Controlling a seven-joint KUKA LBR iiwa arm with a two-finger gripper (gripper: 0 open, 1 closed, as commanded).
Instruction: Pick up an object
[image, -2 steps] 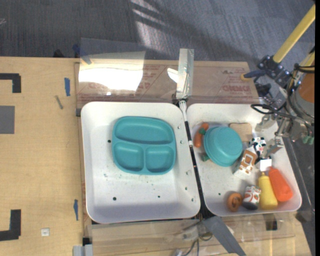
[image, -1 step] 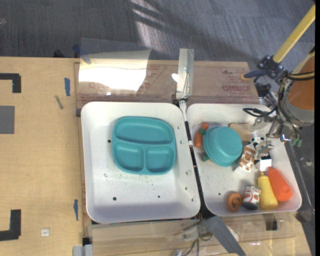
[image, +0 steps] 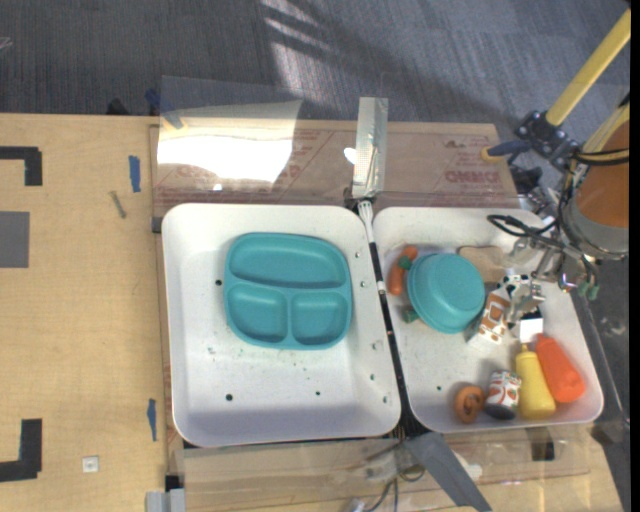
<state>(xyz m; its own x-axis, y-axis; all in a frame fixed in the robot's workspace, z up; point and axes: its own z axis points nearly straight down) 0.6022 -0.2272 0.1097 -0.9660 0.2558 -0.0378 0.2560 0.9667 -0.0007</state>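
Note:
The right bin (image: 430, 385) holds several items. An upturned teal bowl (image: 446, 291) lies near its middle, with a small orange and green piece (image: 400, 273) against its left side. A yellow bottle (image: 533, 383) and an orange bottle (image: 560, 368) lie side by side at the front right. A small printed can (image: 503, 393) and a round orange fruit (image: 467, 402) sit by the front wall. An orange and white toy (image: 494, 318) lies right of the bowl. My gripper (image: 523, 293) hangs low over the bin's right part, just above that toy, amid cables.
The left bin (image: 190, 380) bears a teal divided plate (image: 288, 289). A metal divider post (image: 369, 150) stands behind the seam between the bins. A clear sheet (image: 228, 150) covers the board at the back. The arm's orange band (image: 608, 200) is at the right edge.

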